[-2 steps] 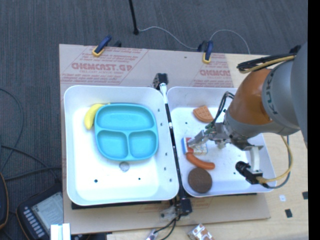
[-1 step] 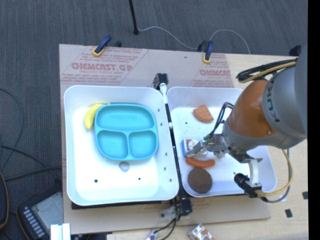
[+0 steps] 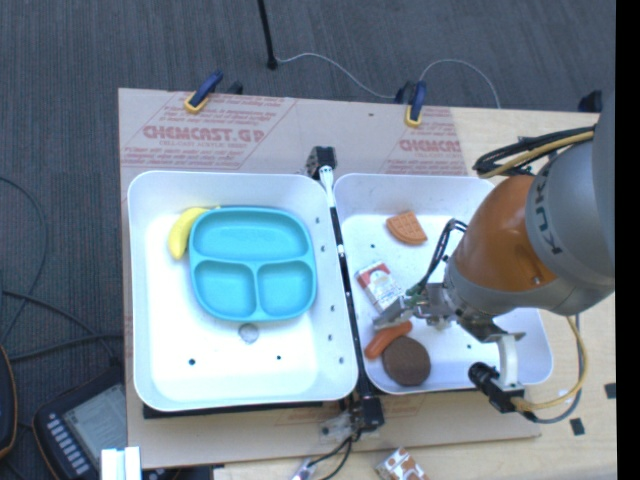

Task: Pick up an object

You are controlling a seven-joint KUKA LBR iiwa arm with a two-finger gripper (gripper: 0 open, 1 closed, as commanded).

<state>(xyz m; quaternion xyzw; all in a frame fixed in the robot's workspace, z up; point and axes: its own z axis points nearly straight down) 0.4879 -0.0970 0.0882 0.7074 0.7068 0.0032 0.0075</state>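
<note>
Four items lay unlifted in lower-right bin (image 3: 540, 363): sausage (image 3: 386, 339), brown disc (image 3: 407, 361), carton (image 3: 379, 285), wedge (image 3: 407, 228). Gripper (image 3: 408, 308) hung low over sausage; its grasp could not be told. Pick judged unfinished.

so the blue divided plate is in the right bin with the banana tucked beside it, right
Not quite. The camera view shows the blue divided plate in the left bin, not the right one. The rest holds: the banana lies tucked against the plate's upper left edge.
</note>
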